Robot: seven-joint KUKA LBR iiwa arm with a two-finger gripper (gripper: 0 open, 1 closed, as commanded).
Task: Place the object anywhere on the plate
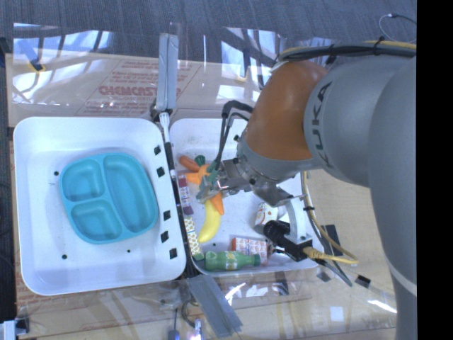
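Plate (107, 197) in left bin (28, 190) bare, nothing placed. Gripper (211, 184) low in right bin (212, 127) over carrot (216, 202) and banana (210, 223); grip state unclear. Pick, transfer remain.

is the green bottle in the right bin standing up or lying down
Lying down. The green bottle lies lengthwise along the near wall of the right bin.

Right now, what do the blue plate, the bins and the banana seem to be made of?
The blue plate looks like moulded plastic: one even turquoise colour, rounded compartment walls, soft sheen. The left bin and right bin look like smooth white plastic with rounded rims and black clips. The banana is probably a plastic toy, given its uniform glossy yellow, though the view leaves that open.
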